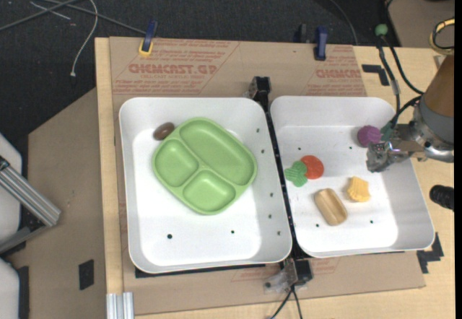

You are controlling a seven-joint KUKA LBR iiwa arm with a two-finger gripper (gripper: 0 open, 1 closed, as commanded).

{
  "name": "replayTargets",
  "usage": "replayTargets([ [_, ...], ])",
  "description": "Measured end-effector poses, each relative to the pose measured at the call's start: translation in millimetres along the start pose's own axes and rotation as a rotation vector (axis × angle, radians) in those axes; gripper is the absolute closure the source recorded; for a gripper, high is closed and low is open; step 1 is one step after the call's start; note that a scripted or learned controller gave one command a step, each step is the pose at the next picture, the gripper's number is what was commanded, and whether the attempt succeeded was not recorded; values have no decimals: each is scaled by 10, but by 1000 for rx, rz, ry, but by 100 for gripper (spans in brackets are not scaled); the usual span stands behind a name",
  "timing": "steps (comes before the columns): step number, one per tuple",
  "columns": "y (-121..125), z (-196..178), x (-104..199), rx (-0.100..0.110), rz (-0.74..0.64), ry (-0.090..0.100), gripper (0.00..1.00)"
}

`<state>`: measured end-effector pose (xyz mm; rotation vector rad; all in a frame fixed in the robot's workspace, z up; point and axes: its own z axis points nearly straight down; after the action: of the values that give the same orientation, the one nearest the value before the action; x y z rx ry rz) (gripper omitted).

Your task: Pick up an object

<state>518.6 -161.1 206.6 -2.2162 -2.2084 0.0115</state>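
Left bin (137, 238): a green three-compartment plate (204, 164) is carried in the upper half, turned at a slant to the bin walls. A small brown oval object (164, 130) is seen just beside the plate's upper-left rim, near the bin's upper-left corner.

Right bin (404, 234): four toy items are carried.

Purple item (369, 135): a small rounded piece is located near the right bin's upper-right corner, just beside the gripper.

Red and green item (304, 169): a red rounded piece joined to a green leafy piece is located near the right bin's left wall.

Tan item (330, 206): a bread-like oblong is located in the lower middle of the right bin, lying at a slant.

Yellow item (358, 189): a small chunk is located just beside the tan item, toward the right wall.

Arm (440, 112): entry is made over the right bin's right edge.

Gripper (378, 157): it is positioned low over the right bin, below the purple item and above the yellow item. Nothing is seen between the fingers; whether they are spread or pressed together cannot be told.
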Motion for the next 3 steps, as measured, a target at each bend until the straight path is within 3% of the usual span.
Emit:
replayTargets([
  [1, 29, -64, 3, -13, -4, -3, 0],
  [3, -60, 1045, -23, -7, -3, 0, 0],
])
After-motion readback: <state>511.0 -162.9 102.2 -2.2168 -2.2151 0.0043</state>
